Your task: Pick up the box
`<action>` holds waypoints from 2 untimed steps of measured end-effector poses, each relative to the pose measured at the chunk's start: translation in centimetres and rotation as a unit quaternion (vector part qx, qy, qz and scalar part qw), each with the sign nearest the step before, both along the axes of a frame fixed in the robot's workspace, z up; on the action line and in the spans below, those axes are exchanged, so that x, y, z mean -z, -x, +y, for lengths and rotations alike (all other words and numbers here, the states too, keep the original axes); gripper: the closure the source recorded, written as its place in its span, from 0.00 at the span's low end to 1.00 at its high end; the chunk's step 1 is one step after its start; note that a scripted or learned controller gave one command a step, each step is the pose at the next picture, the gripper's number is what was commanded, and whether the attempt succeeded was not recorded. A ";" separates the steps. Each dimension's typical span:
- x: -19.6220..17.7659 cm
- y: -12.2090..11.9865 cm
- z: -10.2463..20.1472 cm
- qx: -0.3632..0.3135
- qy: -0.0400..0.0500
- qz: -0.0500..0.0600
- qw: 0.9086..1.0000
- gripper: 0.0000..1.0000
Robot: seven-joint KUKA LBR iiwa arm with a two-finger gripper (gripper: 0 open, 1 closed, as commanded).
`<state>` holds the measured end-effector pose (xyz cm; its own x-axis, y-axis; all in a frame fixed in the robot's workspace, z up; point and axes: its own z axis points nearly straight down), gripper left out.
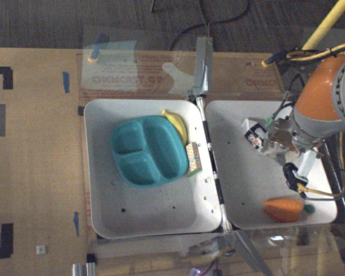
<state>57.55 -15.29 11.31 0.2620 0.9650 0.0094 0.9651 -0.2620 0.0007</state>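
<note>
White plastic right bin [236,171] holds your gripper [274,144], grip unreadable; reach next for the small patterned box [193,157] beside the teal divided plate [148,150].

Both bins [103,211] are white. The left one holds a teal plate [148,150], a yellow banana [177,123] and a small box [193,157] with a pale, speckled pattern. In the right bin [241,200] lies an orange carrot [283,209] with a green tip. The arm [328,96] is grey and orange. The bench [34,171] is light brown, with blue tape marks [65,82].
</note>
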 end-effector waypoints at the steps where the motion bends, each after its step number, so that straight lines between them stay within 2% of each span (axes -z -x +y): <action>1: -0.1 -0.2 0.5 -0.003 -0.004 0.000 1.000 0.00; 2: 2.1 -4.8 4.5 -0.072 0.008 -0.007 0.997 0.00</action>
<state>62.40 -10.82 9.20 0.1212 0.9926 -0.0038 0.9925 -0.1211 0.0181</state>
